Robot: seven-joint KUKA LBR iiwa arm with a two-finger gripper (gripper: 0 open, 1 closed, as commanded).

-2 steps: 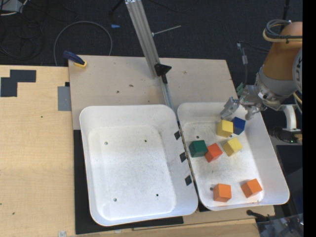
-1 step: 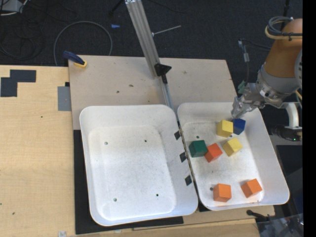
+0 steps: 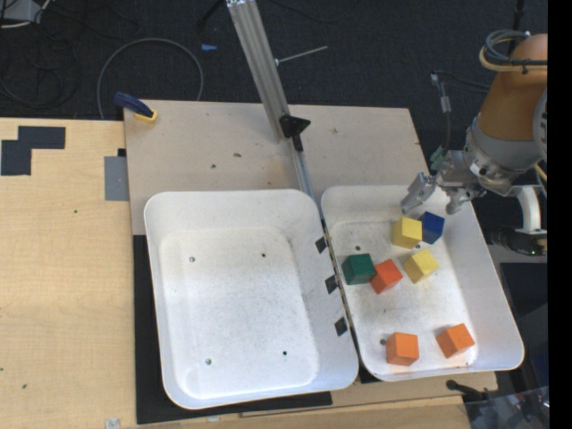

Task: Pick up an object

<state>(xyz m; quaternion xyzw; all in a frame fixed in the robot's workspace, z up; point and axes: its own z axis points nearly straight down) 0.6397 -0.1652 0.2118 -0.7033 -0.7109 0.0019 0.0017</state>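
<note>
The right bin (image 3: 500,329) holds several blocks: a yellow one (image 3: 407,231) touching a blue one (image 3: 433,226) near the back, a green one (image 3: 358,268), a red one (image 3: 386,275), a second yellow one (image 3: 421,264), and two orange ones (image 3: 402,348) (image 3: 456,339) at the front. My gripper (image 3: 438,196) hangs just above the back of this bin, over the blue and yellow pair. Its fingers (image 3: 416,193) are spread apart and nothing sits between them.
The left bin (image 3: 179,213) lies beside the right one, with black clips along the shared edge. A slanted aluminium bar (image 3: 261,65) rises behind the bins. Cables run over the dark floor at the back.
</note>
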